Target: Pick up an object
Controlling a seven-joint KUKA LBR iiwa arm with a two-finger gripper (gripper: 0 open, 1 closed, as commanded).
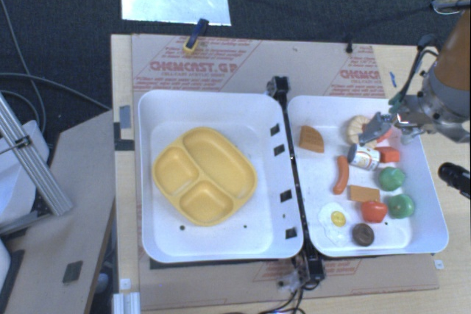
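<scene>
The claw [377, 127] hovers over the right bin [430, 191], just above the small bottle [363, 157]; whether its fingers are apart, I cannot tell.

You have two white bins: the left bin [158, 232] holds one yellow divided tray [204, 174]. The right bin [430, 228] holds two green round pieces [391, 178] [401, 205], one sausage [341, 174], one fried egg [335, 219], one tomato [374, 211], one brown round piece [363, 234] and one orange wedge [311, 139].
</scene>
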